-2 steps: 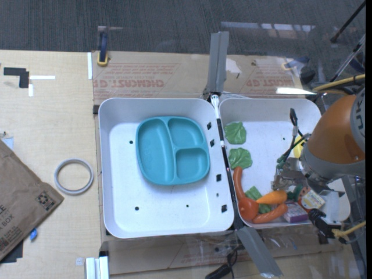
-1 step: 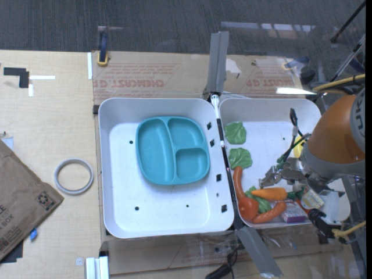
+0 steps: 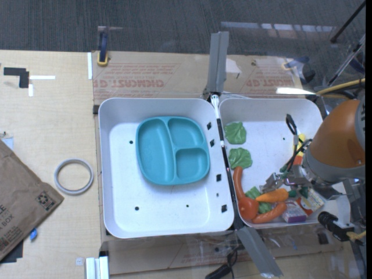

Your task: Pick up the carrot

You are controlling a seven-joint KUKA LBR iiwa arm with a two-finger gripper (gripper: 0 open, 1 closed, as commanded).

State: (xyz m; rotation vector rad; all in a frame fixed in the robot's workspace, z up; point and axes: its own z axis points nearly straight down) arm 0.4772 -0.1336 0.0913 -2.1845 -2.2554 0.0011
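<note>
gripper (image 3: pixel 278 183) down low in right bin (image 3: pixel 261 112), arm (image 3: pixel 340 135) coming in from right. carrot (image 3: pixel 272 196) sits right under fingertips, touching or nearly so, lying sideways. can't tell how wide the fingers are, or if they've got hold of anything, too cluttered. red spoon-ish thing (image 3: pixel 240 190) just left of gripper, two green leafy bits (image 3: pixel 235 133) beyond it. teal divided plate (image 3: pixel 173 150) well off to left in other bin (image 3: pixel 116 173).

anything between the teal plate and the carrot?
Yes, in the camera view: going from the teal divided plate to the carrot, you cross the two bins' adjoining walls, then the long orange ladle and green leafy pieces.
</note>
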